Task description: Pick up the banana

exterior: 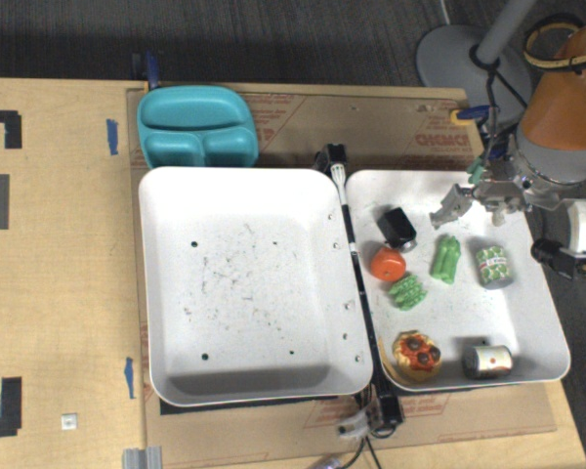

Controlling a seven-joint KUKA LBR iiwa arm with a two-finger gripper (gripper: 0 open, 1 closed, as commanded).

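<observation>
My gripper (474, 208) hangs over the far right part of the right bin (537, 301), its two grey fingers spread open with nothing between them. Just below it lie a green bottle (446, 260) and a can with a green label (492, 266). The arm's orange band (565, 101) rises behind it at the right edge. Other items in this bin are a black block (397, 226), a red-orange tomato (389, 263), a knobbly green piece (407, 292), a round yellow and red toy (417, 353) and a silver can (488, 360).
The left bin (176, 213) shares a raised divider (352, 262) with the right bin. A teal divided tray (197, 125) stands behind the left bin. A cardboard bench top (59, 281) spreads to the left.
</observation>
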